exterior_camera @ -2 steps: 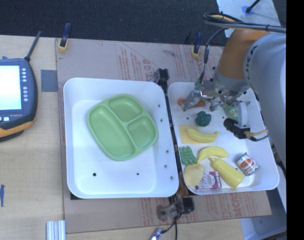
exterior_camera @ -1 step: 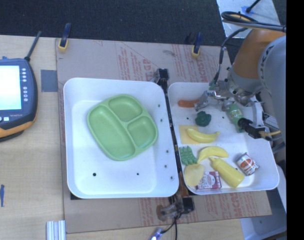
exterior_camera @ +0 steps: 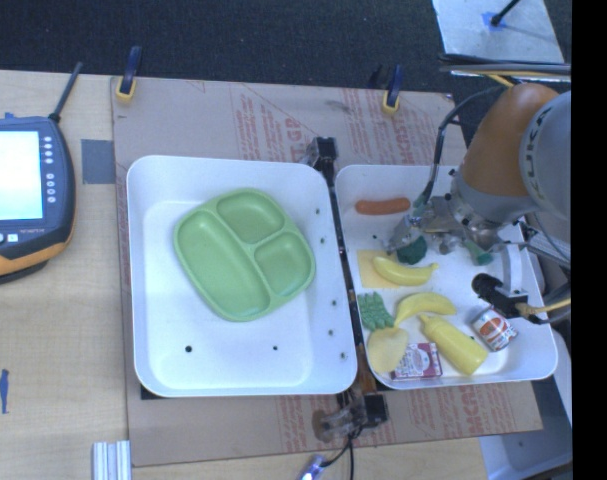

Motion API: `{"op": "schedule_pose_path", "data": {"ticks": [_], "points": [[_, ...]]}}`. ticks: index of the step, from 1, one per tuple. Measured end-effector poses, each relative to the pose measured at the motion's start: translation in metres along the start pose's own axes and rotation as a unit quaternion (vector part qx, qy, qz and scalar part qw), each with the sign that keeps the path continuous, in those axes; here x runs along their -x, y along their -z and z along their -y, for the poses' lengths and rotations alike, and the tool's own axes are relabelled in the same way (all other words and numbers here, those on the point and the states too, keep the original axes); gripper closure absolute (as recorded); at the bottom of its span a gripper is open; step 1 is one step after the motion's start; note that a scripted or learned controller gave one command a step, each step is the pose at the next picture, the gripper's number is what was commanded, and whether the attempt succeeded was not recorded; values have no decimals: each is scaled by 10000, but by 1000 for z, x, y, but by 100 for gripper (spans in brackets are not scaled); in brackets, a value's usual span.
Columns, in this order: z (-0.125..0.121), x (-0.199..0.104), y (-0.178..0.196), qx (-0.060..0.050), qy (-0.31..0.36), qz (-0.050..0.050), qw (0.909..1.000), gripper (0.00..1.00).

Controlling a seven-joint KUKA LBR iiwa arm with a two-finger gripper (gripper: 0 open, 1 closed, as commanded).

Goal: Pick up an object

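Now gripper (exterior_camera: 415, 236) low in right bin (exterior_camera: 543, 368), upper centre, over dark green item (exterior_camera: 414, 252); finger state unclear. Bananas (exterior_camera: 403, 269), red sausage (exterior_camera: 382, 206) close by. Green divided plate (exterior_camera: 245, 254) in left bin (exterior_camera: 163, 368).

camera: one, fixed above the table (exterior_camera: 63, 368) | facing: down at a slant, far edge at 12 o'clock | range: takes in both bins, left bin (exterior_camera: 153, 268), right bin (exterior_camera: 543, 363) | arm (exterior_camera: 513, 158) enters from 3 o'clock

Green divided tray (exterior_camera: 245, 254): smooth matt plastic. White bins (exterior_camera: 153, 268): glossy plastic. Bench board (exterior_camera: 213, 118): matt cardboard-like brown. Yellow toy bananas (exterior_camera: 403, 268): shiny plastic.
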State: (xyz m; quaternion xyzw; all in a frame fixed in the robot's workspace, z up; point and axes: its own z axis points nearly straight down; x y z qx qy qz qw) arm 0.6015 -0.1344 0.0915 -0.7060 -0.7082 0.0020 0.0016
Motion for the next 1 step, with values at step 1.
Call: {"op": "schedule_pose_path", "data": {"ticks": [1], "points": [[0,1,10,-11,7,6,10000,100]]}}
